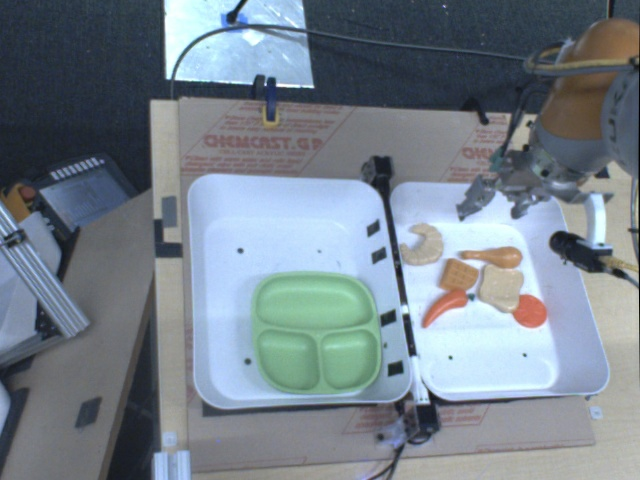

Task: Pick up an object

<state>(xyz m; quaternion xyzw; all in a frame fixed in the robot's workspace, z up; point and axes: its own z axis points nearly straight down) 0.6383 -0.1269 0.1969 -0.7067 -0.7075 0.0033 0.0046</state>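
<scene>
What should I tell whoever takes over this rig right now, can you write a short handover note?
Gripper: open, holding nothing, above the back edge of the right bin.
Objects: croissant-shaped piece, drumstick, cracker, bread slice, orange pepper and red-orange round piece lie clustered in the right bin. The green divided tray sits in the left bin.
Done: nothing picked yet.
Left: descend, grasp one object, lift.

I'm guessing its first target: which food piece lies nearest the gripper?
The orange drumstick-shaped piece, just below the open gripper; the other pieces lie farther down or left.
</scene>
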